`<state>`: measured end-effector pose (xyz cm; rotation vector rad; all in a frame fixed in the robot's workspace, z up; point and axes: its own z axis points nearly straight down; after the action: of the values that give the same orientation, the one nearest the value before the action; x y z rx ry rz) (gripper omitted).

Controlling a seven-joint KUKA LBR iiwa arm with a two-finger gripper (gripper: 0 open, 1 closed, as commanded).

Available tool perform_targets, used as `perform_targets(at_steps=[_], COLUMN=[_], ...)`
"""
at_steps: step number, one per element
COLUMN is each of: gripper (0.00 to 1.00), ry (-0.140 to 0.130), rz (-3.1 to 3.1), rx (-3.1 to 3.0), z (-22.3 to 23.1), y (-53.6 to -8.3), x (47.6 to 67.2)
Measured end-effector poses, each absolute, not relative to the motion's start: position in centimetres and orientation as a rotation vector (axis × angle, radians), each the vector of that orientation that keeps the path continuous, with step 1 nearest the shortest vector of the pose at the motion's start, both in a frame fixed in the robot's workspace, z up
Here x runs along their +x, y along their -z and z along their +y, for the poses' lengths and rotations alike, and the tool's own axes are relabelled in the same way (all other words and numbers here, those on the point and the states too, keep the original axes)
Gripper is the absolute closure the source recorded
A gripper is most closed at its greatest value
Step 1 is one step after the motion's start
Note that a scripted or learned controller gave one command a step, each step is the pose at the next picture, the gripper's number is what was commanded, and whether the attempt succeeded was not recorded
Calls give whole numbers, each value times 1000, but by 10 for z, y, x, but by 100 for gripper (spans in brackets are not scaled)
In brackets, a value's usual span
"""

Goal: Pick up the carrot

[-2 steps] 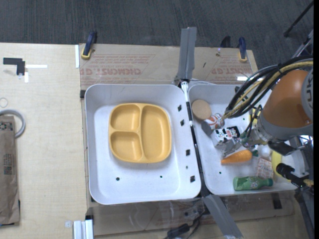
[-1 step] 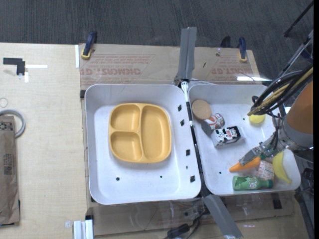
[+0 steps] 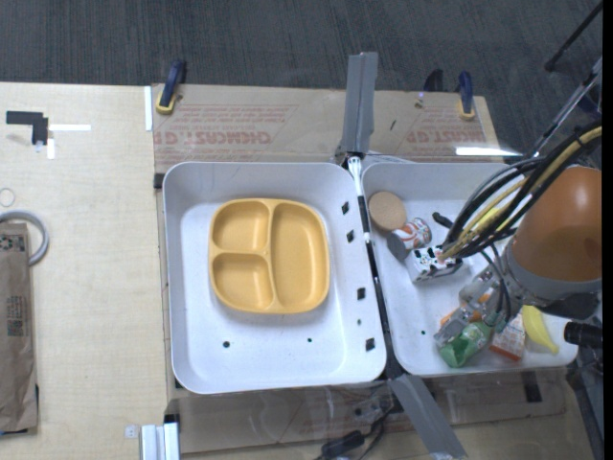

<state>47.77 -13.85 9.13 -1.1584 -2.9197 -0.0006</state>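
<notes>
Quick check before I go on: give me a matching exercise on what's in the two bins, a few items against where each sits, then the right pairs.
Items:
1. yellow divided plate
2. round tan disc
3. banana
4. green leafy piece

Places:
A. right bin, near its front edge, left of the banana
B. left bin, in the middle
C. right bin, back left corner
D. right bin, front right, under the arm

Pairs: 1-B, 2-C, 3-D, 4-A
</notes>
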Motion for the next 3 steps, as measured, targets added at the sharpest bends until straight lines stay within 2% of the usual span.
perform_targets(at_steps=[1,2,3], gripper=[0,0,100], ry=[1,0,2], rz=[-2915,-2940,-2942], rx=[-1177,-1118,-1123], z=[-169,-210,-210], y=[-92,-93,-102], x=[524,527,527])
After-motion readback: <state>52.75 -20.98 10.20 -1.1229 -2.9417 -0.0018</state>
